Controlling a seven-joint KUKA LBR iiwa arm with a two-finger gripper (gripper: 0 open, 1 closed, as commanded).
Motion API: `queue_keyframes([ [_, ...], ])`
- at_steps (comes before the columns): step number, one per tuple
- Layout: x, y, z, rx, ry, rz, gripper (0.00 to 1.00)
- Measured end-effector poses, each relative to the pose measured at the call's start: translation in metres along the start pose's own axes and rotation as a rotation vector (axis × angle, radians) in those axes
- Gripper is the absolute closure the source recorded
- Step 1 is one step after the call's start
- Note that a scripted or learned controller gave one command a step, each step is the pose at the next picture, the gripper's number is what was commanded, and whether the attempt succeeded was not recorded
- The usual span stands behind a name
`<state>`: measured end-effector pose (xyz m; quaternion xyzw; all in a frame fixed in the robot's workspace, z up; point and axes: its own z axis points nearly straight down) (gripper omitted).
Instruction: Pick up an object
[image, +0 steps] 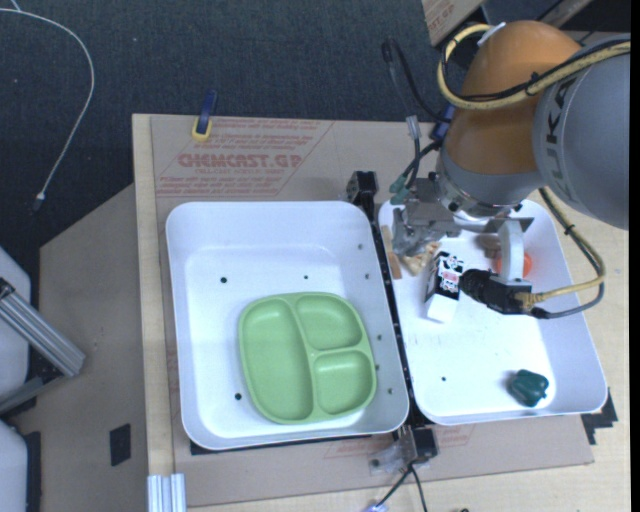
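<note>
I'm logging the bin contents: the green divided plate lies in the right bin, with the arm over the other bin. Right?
Not quite. The camera view shows the green divided plate in the left bin; the arm is over the right bin.

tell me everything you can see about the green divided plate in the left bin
The green divided plate is pale green, looks like smooth plastic, and has a rounded-square shape with raised ridges splitting it into three compartments: one long one on the left, two smaller ones on the right. All three look bare. It lies flat, right side up, turned slightly, on the floor of the left bin, toward its near right corner. Nothing else touches it.
</note>
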<state>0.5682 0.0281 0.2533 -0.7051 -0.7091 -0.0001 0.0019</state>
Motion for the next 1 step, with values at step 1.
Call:
queue_keyframes([
  [1, 0.053, -0.0126, -0.0018, 0.0, 0.0, -0.001, 1.0],
])
